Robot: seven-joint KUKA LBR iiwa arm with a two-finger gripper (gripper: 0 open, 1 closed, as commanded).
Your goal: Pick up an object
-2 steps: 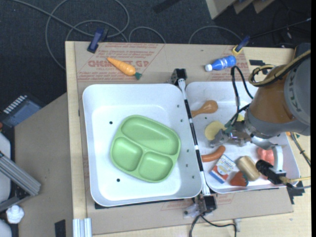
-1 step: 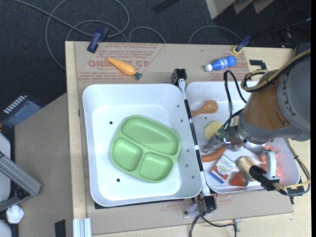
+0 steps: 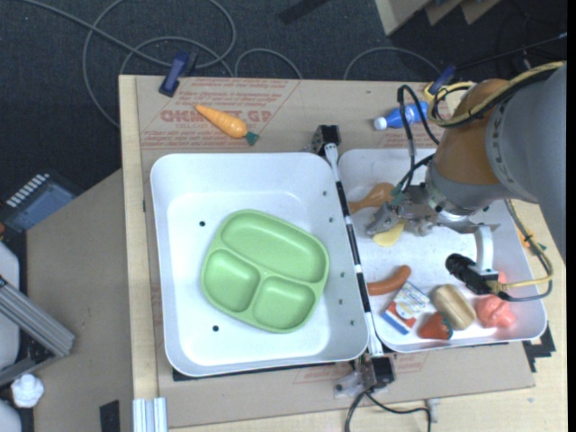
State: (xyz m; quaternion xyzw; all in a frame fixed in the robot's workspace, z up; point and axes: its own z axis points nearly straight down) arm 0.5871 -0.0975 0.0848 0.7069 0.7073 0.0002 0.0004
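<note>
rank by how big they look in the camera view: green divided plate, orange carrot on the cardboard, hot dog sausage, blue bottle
1. green divided plate
2. orange carrot
3. hot dog sausage and blue bottle: look about alike, left unranked

**Plastics, card and metal around the green tray**

The tray (image 3: 264, 271) looks like smooth moulded plastic with a soft satin sheen. The left bin (image 3: 180, 196) holding it is glossy white plastic, as is the right bin (image 3: 531, 318) beside it. Under both bins the counter (image 3: 144, 151) is matt tan board, like cardboard, printed in faded red. Behind the tray, the carrot (image 3: 225, 121) looks like matt toy plastic. To the tray's right, the arm (image 3: 531, 133) is smooth grey metal.
</note>
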